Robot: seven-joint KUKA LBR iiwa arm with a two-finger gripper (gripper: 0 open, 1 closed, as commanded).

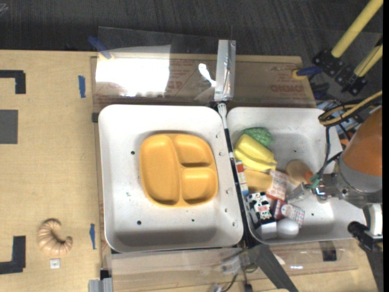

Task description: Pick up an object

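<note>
The right bin (316,132) holds a heap of small objects along its left side. A green item (258,134) lies at the top, with yellow bananas (254,152) under it and an orange block (258,179) below those. A tan round object (296,170) sits next to a pink-and-white packet (278,185). Lower down are a black-and-white patterned piece (260,207), a small packet (293,213) and a white rounded object (287,227). My gripper (306,189) reaches in from the right, low over the bin, just beside the tan object and the packet.
The left bin (115,163) carries a yellow divided plate (178,167). A tan curled toy (55,236) lies on the wooden bench at the far left. A clear plastic sheet (158,72) and a metal divider post (225,72) stand behind the bins. Yellow poles (358,23) are at the back right.
</note>
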